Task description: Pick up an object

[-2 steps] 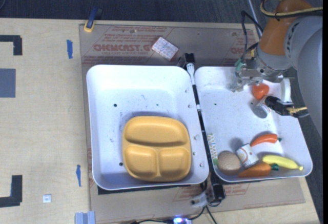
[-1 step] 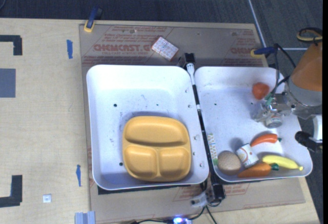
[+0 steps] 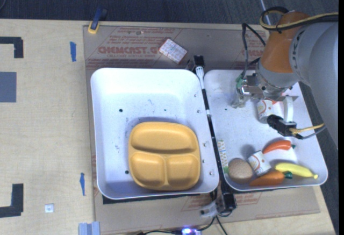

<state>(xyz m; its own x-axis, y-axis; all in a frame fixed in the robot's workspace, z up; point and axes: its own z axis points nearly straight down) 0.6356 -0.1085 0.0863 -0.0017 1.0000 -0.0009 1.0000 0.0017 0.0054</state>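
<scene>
My gripper point(image 3: 240, 98) hangs over the far part of the right bin point(image 3: 224, 121), near its left side, under the orange-banded wrist. Nothing shows held in it. Toy food lies clustered in the bin's near corner, well away from the gripper: a brown potato point(image 3: 240, 169), a small white and orange piece point(image 3: 259, 161), an orange-red pepper point(image 3: 277, 146), a yellow banana point(image 3: 295, 170) and an orange carrot point(image 3: 267, 178).
The left bin point(image 3: 107, 94) holds a yellow three-compartment tray point(image 3: 164, 154) in its near half. A small patterned card point(image 3: 172, 50) lies on the cardboard behind the bins. A black divider strip point(image 3: 207, 115) runs between the two bins.
</scene>
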